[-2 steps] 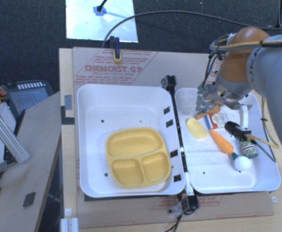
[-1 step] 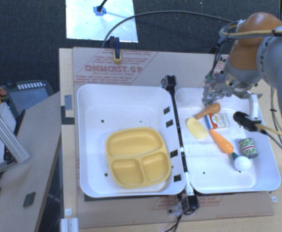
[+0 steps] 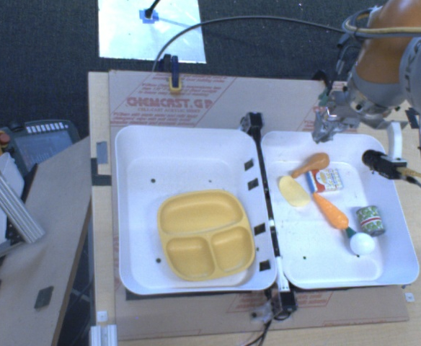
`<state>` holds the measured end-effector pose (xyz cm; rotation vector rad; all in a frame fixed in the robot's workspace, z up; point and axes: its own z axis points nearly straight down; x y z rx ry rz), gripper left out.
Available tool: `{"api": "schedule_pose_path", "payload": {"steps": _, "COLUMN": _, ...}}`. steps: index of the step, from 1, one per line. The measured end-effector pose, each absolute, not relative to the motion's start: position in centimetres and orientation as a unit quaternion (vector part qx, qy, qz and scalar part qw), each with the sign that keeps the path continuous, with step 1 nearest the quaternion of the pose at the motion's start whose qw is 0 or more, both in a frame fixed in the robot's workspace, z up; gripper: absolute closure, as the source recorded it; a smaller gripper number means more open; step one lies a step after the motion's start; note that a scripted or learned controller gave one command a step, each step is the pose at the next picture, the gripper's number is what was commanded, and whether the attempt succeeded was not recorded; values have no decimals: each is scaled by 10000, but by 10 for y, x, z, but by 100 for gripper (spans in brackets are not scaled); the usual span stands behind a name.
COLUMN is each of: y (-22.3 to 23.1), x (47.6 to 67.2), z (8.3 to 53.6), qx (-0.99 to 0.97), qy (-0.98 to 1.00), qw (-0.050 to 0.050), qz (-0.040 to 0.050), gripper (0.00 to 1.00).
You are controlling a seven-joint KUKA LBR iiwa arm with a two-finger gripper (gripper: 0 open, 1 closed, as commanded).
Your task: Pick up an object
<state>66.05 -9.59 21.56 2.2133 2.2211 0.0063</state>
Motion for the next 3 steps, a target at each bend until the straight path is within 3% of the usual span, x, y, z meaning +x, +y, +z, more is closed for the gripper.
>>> {"api": "schedule_pose_path", "payload": {"steps": 1, "y": -101, "x": 665, "z": 279, "qx": 7057, "qy": 7085, "qw": 36, "qz": 24, "gripper": 100}}
{"api": "schedule_pose_path", "payload": {"steps": 3, "y": -1, "x": 660, "z": 256, "qx": 7040, "qy": 7102, "qw": -2, "qz": 7, "gripper": 100}}
